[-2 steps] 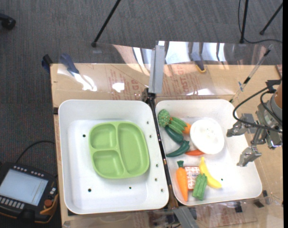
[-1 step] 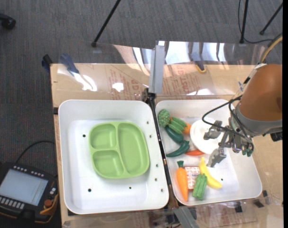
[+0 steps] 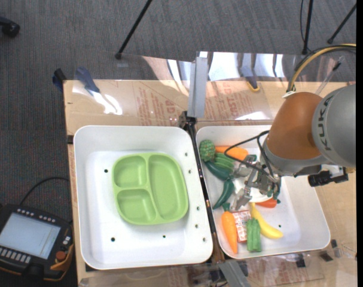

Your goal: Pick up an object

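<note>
1. While you look down on the bench (image 3: 139, 103), note its brown board top with a glare patch at 11 o'clock; dark grey carpet surrounds it, with tripod legs (image 3: 136, 23) at 12 o'clock and a teach pendant (image 3: 29, 241) on the floor at 8 o'clock.
2. You have two white bins touching side by side: the left bin (image 3: 97, 145) holds a green divided plate (image 3: 150, 188), lying flat near its middle.
3. The right bin (image 3: 307, 214) holds the toy food, crowded toward its left half: a green broccoli-like piece (image 3: 207, 150) at 11 o'clock, an orange piece (image 3: 236, 152) just beside it, dark green pods (image 3: 222, 171) below those, and a carrot (image 3: 229, 231), a small green block (image 3: 253, 234) and a yellow banana (image 3: 264, 225) at 6 o'clock.
4. A red piece (image 3: 266, 204) shows just beside the gripper, at its 4 o'clock.
5. The arm (image 3: 316, 130) reaches in from 3 o'clock, its orange band over the right bin.
6. The gripper (image 3: 252, 187) sits low among the food near the bin's centre, close to the pods and the red piece. You cannot tell from this view how far it is open, nor whether it has hold of anything.
</note>
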### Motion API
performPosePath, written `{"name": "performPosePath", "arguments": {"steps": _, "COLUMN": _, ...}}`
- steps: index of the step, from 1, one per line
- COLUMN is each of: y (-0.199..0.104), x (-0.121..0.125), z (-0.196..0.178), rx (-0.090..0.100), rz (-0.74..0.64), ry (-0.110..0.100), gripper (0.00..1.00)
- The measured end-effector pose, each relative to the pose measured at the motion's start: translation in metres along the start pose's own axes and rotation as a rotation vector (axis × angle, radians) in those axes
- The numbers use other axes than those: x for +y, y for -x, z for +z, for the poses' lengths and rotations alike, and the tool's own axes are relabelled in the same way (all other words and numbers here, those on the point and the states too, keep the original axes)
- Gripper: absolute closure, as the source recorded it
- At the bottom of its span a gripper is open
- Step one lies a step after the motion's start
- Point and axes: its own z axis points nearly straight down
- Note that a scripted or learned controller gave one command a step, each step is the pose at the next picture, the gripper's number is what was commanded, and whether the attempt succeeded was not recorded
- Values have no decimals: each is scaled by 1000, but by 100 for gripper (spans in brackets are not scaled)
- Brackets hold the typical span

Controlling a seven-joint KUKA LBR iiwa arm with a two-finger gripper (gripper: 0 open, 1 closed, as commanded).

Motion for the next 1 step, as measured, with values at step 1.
{"name": "performPosePath", "arguments": {"steps": 1, "y": 36, "x": 29, "z": 0, "rx": -1, "rz": -26, "ry": 0, "gripper": 0}}
